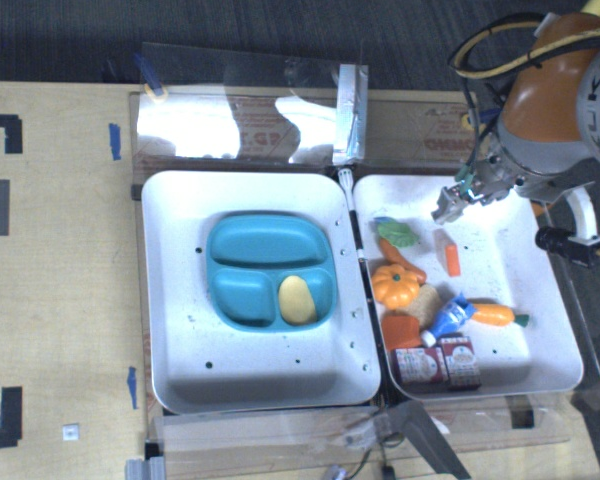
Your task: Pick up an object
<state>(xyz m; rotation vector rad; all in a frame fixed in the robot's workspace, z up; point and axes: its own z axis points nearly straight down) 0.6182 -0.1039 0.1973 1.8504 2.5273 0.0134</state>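
My gripper [448, 208] hangs over the back middle of the right bin [550, 268], with nothing visibly in it. Just below it lies a small orange stick [452, 259]. To its left sits a green leafy piece [397, 233], with a carrot [398, 255] beside it. Further forward are an orange pumpkin [396, 286], a blue bottle [450, 318], and an orange carrot with a green tip [495, 315]. A red block [401, 330] and two small cartons [438, 363] rest at the bin's front.
The left bin [170, 298] holds a blue divided plate [265, 258] with a yellow lemon-like piece [297, 299] in its front right compartment. A shiny clear sheet [240, 118] lies behind the bins. Cables [490, 48] loop above the arm.
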